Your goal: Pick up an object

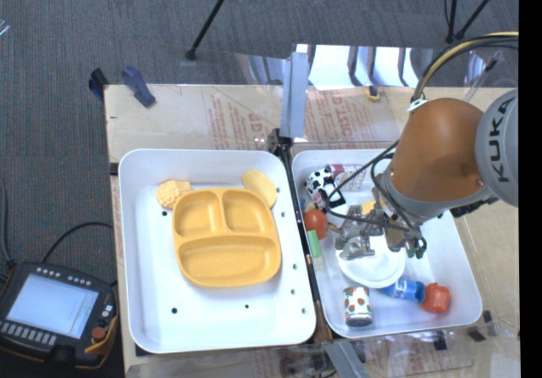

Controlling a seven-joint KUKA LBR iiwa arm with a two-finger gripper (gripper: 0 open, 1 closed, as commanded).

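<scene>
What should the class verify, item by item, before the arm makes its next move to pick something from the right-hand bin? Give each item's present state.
1. Gripper over the right bin: ok, it sits above the white dish.
2. Finger state: cannot tell, the mechanism is too cluttered to read.
3. Anything held: cannot tell, nothing is clearly seen between the fingers.
4. Targets available: ok, a small printed can, a blue and orange toy and a black and white toy lie in the bin.
5. Crowding at the gripper: not ok, a red piece and the dish sit close.
6. Left bin: ok, the yellow divided tray lies apart from the arm.
</scene>
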